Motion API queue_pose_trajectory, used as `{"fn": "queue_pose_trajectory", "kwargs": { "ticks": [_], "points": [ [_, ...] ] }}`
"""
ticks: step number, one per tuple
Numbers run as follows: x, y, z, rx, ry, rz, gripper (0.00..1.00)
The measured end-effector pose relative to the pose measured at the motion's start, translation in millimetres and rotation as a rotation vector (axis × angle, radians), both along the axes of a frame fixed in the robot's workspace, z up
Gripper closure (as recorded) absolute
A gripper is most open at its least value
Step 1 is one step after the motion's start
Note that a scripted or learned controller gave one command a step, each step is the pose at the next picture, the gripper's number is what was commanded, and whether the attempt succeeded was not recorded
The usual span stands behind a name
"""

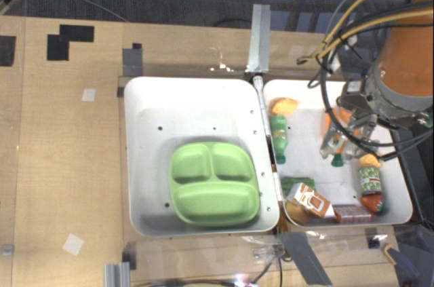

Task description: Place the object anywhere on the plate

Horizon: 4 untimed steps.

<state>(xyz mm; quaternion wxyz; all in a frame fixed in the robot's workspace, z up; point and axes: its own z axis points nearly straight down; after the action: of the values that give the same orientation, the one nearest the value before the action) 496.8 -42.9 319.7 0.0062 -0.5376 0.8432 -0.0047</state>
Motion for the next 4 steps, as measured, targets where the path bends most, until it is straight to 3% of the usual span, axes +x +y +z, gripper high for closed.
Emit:
{"fn": "queue_pose_trajectory", "kwargs": {
  "ticks": [1, 2, 3, 4],
  "points": [
    [58, 40, -77, 0.006, 0.012, -0.119, 1.00],
    [39, 7, 88, 0.001, -0.003, -0.023, 1.00],
    [6, 31, 20, -0.001, 0.008, 0.470, 1.00],
    [-10, 133, -74, 0.003, 0.012, 0.536, 1.00]
  ]
}}
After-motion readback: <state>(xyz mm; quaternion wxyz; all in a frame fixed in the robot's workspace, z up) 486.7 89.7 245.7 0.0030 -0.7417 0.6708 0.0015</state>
